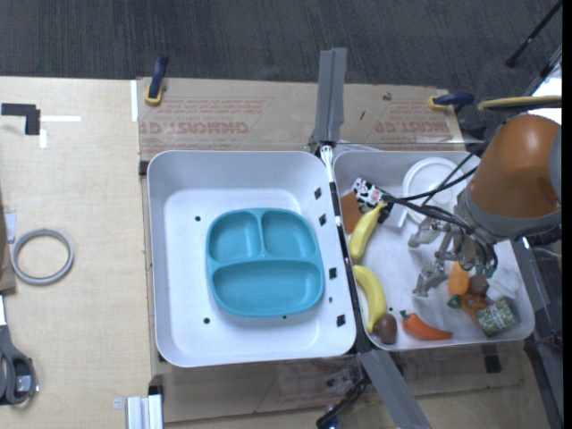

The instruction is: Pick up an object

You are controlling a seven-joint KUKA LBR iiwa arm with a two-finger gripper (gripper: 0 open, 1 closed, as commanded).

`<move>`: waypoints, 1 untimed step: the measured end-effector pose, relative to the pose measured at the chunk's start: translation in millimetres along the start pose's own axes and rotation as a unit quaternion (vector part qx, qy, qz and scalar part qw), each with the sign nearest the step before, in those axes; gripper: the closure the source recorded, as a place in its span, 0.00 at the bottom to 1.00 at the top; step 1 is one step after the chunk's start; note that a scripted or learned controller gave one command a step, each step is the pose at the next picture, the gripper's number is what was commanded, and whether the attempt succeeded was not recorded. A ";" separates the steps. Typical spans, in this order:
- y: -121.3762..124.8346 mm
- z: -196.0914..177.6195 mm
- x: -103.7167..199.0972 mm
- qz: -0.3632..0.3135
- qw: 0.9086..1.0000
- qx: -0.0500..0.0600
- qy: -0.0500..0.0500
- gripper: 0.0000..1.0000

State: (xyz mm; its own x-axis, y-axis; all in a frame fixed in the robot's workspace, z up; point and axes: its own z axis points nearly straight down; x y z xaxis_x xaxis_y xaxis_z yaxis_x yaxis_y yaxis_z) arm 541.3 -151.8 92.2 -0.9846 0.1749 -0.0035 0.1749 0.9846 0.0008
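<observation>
My metal two-finger pincer (435,271) hangs spread at lower right beside the small orange toy piece (458,280); I should centre over it before pinching.

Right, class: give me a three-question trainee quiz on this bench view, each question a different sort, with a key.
1. True or false: the blue divided plate lies in the left bin.
2. How many bananas are in the right bin? A) one B) two C) four
3. Fill in: the orange carrot lies near the right bin's ____ edge, front or back.

Key: 1 true. 2 B: upper banana, lower banana. 3 front.
</observation>
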 end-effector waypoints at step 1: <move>0.4 -9.8 -1.3 -0.001 1.000 0.000 -0.002 1.00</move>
State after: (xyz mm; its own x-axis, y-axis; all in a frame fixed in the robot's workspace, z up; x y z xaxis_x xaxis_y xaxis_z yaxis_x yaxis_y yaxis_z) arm 542.6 -151.6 101.9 -0.9851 0.1720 -0.0073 0.1720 0.9851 -0.0001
